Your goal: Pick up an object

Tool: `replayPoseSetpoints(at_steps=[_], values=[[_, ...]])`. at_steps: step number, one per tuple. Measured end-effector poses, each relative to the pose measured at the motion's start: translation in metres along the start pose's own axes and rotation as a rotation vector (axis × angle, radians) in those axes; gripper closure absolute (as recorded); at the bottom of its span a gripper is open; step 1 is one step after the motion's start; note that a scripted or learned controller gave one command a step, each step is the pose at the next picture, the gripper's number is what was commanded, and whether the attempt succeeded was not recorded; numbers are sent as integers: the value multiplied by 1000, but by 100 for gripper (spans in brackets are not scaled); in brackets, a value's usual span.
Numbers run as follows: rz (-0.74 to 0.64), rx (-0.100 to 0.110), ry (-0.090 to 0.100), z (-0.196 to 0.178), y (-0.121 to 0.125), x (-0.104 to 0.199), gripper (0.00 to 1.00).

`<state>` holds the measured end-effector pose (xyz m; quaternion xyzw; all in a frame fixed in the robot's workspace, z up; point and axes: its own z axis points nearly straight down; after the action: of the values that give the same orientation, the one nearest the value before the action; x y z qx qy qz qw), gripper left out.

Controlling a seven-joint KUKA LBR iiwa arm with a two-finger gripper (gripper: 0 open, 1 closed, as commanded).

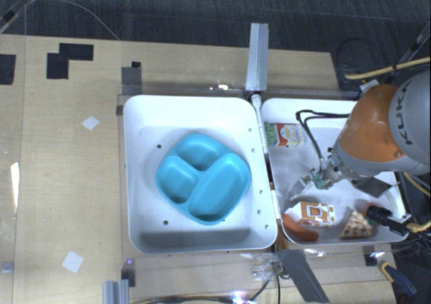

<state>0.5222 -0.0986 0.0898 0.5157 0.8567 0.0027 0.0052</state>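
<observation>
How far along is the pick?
Done: the arm is over the right bin, with the gripper low above the orange-and-white carton. In hand: nothing visibly between the fingers. Left: grasp and lift. The carton, hot dog and pizza slice lie in the bin; blue divided plate sits in the left bin.

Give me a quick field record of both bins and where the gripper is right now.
left bin: holds a blue divided plate, three compartments, upright
right bin: carton near the far wall; boxed snack, sausage and pizza slice along the near wall
gripper: low over the right bin, above the boxed snack
fingers: cannot tell
held: nothing seen between the fingers
arm: reaches in from the right
</observation>
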Motion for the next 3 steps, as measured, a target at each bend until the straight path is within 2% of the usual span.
replayPoseSetpoints(at_steps=[1, 2, 3], values=[[-1, -10, -9, -13, 3, -2, 100], [-1, -10, -9, -13, 3, -2, 0], [100, 2, 0, 3, 87, -49, 0]])
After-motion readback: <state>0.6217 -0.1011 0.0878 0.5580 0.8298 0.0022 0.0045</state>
